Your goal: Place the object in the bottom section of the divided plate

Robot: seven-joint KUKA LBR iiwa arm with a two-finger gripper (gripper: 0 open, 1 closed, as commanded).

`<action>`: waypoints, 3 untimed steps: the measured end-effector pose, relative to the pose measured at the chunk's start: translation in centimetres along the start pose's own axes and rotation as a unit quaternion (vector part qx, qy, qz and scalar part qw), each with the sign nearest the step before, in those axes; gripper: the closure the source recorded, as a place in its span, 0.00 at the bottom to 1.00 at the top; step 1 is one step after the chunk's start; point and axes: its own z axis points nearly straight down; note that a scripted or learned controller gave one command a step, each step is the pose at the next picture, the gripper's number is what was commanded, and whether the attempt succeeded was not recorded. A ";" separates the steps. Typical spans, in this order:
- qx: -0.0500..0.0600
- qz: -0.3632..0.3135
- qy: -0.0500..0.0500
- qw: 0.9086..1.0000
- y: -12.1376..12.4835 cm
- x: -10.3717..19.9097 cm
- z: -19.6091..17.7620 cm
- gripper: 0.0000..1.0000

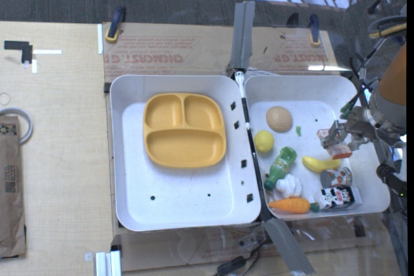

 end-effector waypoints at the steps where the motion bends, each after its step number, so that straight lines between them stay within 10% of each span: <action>1: 0.001 0.093 -0.001 0.996 5.5 6.6 -2.2 1.00; 2: 0.001 0.117 -0.002 0.993 9.9 14.0 -0.2 1.00; 3: 0.001 0.149 -0.002 0.989 3.8 19.2 -0.2 1.00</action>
